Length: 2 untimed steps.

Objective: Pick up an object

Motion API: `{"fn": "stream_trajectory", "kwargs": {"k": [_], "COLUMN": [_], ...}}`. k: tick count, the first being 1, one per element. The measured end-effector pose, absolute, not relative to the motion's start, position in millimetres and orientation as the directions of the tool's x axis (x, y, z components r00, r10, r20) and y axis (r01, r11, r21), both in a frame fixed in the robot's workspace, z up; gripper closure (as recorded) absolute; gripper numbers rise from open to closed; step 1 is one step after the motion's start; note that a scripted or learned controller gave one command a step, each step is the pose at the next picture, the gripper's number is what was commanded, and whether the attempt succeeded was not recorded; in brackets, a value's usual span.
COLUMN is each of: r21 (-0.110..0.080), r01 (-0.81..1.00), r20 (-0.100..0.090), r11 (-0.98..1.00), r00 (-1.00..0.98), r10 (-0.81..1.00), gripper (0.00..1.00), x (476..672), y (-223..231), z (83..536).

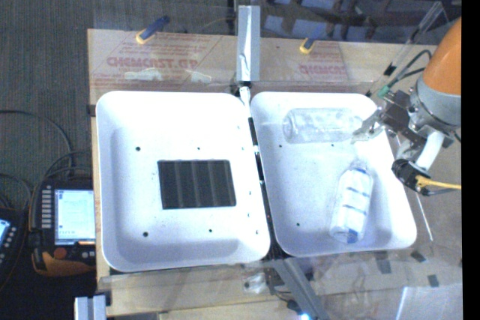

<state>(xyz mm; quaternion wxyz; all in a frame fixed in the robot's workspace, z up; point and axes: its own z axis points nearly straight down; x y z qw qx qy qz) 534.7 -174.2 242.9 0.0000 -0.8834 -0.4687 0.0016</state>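
Note:
A clear plastic bottle (319,124) lies on its side at the far end of the right bin (300,236). A second bottle with a blue-and-white label (352,203) lies lengthwise near that bin's right wall, cap toward the front. A black ridged rectangular pad (196,183) lies flat in the middle of the left bin (120,124). My gripper (384,120) hangs over the right bin's far right corner, just right of the clear bottle's end. The grey wrist and orange band (454,60) sit behind it at the view's right edge.
A metal divider post (247,49) stands behind the seam between the bins. Cables and a black-and-yellow fitting (411,174) hang off the wrist over the right bin's right rim. A handheld pendant (69,215) lies left of the bench.

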Motion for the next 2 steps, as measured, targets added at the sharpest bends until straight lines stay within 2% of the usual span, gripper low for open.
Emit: {"fn": "stream_trajectory", "kwargs": {"k": [1, 2], "r21": [-0.002, 0.002], "r01": [0.879, 0.981], "r20": [-0.002, 0.0], "r11": [-0.477, -0.193], "r00": [0.477, 0.193], "r10": [0.879, 0.981], "gripper": [0.0, 0.0], "x": [483.6, 485.4], "y": [-206.7, -167.8], "z": [206.6, 290.0]}}
